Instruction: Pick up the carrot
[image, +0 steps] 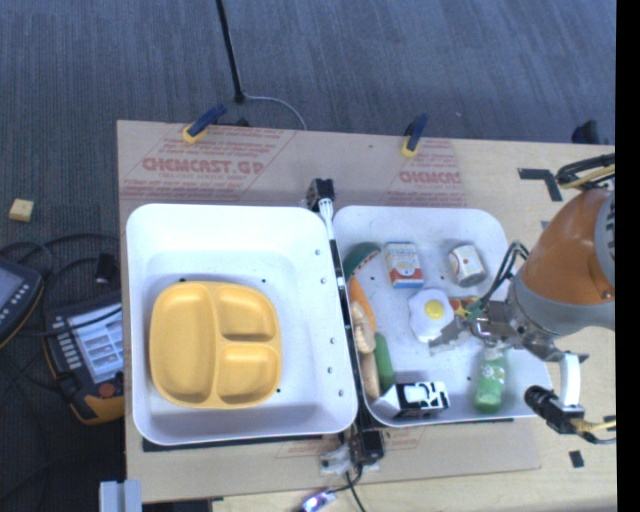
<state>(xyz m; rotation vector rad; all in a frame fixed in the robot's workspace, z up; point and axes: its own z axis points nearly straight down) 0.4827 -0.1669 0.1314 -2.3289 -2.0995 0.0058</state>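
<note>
We've got the carrot (361, 312) lying along the right bin's (484, 222) left edge, light, stiff, smooth plastic by the look, best pinched mid-body, while our gripper (462, 327) hovers mid-bin, its state unclear.

The carrot (361, 312) is orange, slim and tapered. It lies flat and lengthwise along the left wall of the right bin (487, 218), near the wall's middle, just beside a green vegetable (383, 354).
</note>
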